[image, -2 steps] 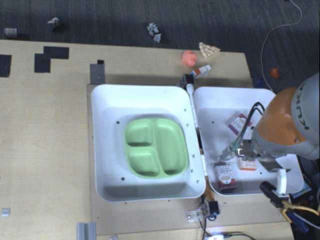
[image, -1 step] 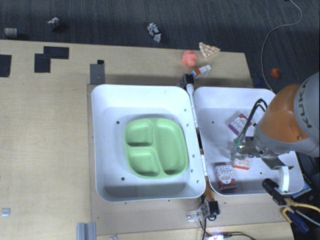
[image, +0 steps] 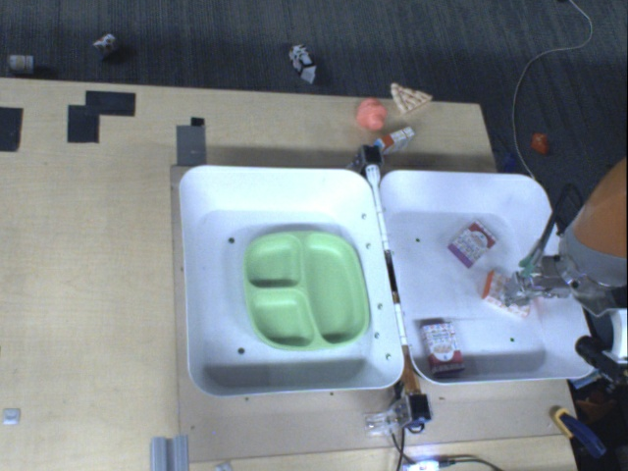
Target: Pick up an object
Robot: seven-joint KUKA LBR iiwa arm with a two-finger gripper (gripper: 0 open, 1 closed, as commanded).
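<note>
A bench is seen from above at a slant, with two shallow white bins side by side. Nearest the viewer, in the right bin [image: 510, 189], a small dark red packet [image: 443, 346] lies close to the front wall. Just beyond it, toward the right wall, the gripper [image: 527, 283] is lowered into the bin, its grey arm [image: 594, 263] entering from the right edge. Directly at the gripper's tip a small orange and white wrapper [image: 498, 290] is seen, touching or nearly touching it. Whether the wrapper is actually pinched cannot be told, as the tip is too small and blurred. Farther back in the same bin lies a purple and white packet [image: 472, 243]. In the left bin [image: 211, 263] a green divided tray [image: 303, 287] is seen. Beyond the bins, on the bench's far edge, a pink ball [image: 371, 114] rests.
</note>
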